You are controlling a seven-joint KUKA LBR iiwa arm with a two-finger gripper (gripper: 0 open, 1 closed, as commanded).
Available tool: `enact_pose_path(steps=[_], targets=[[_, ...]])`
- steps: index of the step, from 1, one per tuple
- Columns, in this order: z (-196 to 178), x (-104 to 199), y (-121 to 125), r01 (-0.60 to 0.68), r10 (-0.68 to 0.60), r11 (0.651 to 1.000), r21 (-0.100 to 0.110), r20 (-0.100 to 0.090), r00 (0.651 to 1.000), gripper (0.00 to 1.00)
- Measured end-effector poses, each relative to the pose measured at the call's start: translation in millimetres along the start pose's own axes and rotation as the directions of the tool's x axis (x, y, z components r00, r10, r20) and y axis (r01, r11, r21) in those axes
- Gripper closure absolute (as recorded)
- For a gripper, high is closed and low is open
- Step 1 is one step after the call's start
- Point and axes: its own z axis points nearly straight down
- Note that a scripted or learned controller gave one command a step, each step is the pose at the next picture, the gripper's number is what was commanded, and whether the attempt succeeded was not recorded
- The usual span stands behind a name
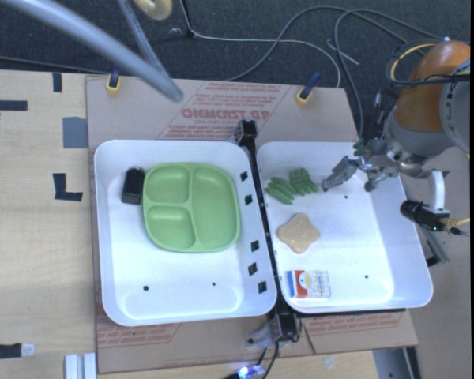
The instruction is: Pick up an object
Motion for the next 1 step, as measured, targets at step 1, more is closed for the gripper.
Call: enact_pose_path(steps=[1], targets=[[54.5,-2.6,-10.7,-0.001,0.001,1.0,0.003,-0.001,1.0,0.0]])
